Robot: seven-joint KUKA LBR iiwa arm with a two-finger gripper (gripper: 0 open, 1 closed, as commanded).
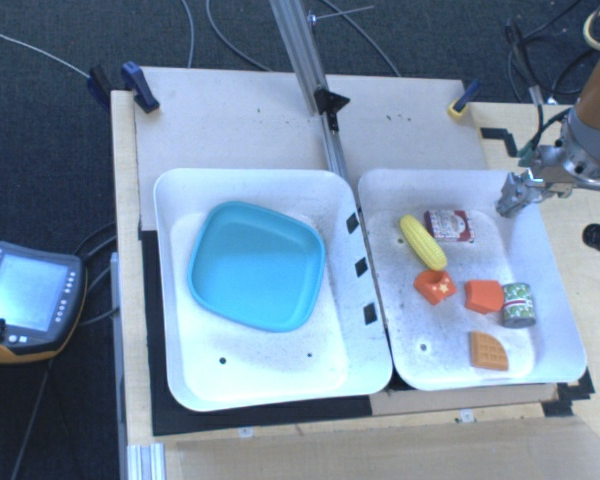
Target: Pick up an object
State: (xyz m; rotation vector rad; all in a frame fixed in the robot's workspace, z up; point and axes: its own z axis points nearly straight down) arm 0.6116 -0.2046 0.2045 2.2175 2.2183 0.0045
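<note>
The right bin (pixel 550 268) holds a yellow corn cob (pixel 422 241), a small red and white packet (pixel 448 226), an orange-red block (pixel 435 287), an orange cube (pixel 484 296), a green patterned can (pixel 518 304) and a tan waffle piece (pixel 488 351). My gripper (pixel 515 194) hangs at the bin's upper right rim, to the right of the packet and above the can. I see nothing held in it.
A blue square plate (pixel 257 265) lies in the left bin (pixel 175 268). A metal pole (pixel 298 43) slants down to the gap between the bins. A teach pendant (pixel 25 301) rests at the far left. Clamps (pixel 140 85) grip the board's back corners.
</note>
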